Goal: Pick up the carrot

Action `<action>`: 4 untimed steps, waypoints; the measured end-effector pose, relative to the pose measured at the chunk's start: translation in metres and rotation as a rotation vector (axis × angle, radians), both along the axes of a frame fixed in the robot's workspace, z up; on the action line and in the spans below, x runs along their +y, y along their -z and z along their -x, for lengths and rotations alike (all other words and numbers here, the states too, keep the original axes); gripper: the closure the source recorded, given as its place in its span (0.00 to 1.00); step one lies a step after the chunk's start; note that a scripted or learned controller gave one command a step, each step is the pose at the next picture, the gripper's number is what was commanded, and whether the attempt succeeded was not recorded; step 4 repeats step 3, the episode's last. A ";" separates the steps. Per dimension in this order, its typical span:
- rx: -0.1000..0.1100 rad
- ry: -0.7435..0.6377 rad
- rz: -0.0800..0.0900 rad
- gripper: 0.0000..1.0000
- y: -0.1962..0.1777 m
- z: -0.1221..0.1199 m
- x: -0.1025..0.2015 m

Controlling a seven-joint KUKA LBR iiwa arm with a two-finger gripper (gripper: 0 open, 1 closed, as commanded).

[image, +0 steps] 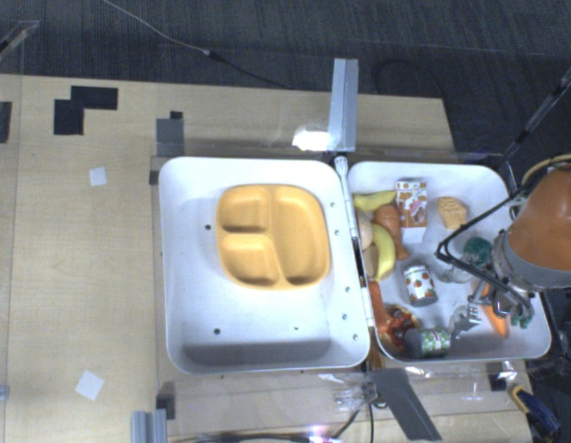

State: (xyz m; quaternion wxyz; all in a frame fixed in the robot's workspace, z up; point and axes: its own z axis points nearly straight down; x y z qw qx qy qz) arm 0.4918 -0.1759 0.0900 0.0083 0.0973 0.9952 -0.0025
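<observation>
You see the arm (543,224) reaching in from three o'clock over the right bin (479,169), its orange band above the wrist. The gripper (488,307) hangs low near the bin's four o'clock corner; how it stands you cannot tell, since cables and wrist clutter blur it. A small orange piece, likely the carrot (497,320), lies right at the gripper, toward five o'clock of the bin. Whether it is touched is unclear. At the bin's nine o'clock side sit two bananas (382,247), with a can (420,284) near the middle. The left bin (188,275) holds a yellow divided tray (271,233).
</observation>
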 end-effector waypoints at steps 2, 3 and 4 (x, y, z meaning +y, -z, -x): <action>0.006 0.265 -0.007 1.00 -0.032 0.003 -0.030; 0.003 0.755 -0.013 1.00 -0.092 0.002 0.004; 0.003 0.755 -0.013 1.00 -0.092 0.002 0.004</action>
